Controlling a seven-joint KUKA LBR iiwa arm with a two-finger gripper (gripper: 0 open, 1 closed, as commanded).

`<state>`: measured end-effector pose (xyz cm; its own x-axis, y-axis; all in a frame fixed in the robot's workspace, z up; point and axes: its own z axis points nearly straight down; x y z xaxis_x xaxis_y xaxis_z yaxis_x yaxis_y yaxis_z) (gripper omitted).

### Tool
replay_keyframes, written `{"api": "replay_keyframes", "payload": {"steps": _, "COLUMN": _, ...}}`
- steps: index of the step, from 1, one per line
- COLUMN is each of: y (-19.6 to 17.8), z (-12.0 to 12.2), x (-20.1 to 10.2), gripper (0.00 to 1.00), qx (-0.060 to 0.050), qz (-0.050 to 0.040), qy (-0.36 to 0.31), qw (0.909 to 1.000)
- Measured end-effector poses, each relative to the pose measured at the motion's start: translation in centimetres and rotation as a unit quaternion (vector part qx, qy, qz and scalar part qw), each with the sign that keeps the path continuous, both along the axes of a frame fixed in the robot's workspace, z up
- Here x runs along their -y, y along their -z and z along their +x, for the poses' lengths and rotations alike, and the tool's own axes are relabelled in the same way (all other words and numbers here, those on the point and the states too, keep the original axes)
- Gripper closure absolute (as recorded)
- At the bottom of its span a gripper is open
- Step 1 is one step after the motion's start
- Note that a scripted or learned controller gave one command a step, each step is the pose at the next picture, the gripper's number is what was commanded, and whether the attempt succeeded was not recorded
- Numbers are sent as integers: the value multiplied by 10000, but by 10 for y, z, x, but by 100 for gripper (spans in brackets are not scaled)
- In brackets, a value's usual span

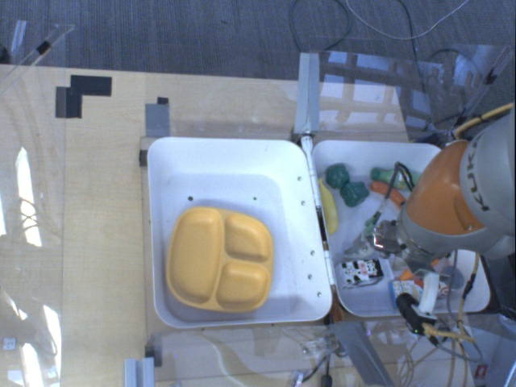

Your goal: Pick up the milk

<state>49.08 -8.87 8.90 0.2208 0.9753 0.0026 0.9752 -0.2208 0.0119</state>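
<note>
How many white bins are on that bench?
2: the left bin holds a yellow divided tray; the right bin holds small items under the arm.

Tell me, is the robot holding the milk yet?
It cannot be told. The gripper hangs just above the milk in the right bin, but the arm hides any hold.

A pale wooden desk [89, 240] sits against dark grey carpet [177, 22]. Loose cables [379, 10] trail across the carpet, and clear plastic panels [24, 216] catch light at left.
</note>
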Motion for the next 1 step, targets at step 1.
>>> {"api": "replay_keyframes", "payload": {"steps": 1, "y": -12, "z": 3, "x": -1, "gripper": 100, "qx": 44, "qz": -2, "qy": -14, "qw": 10000}}
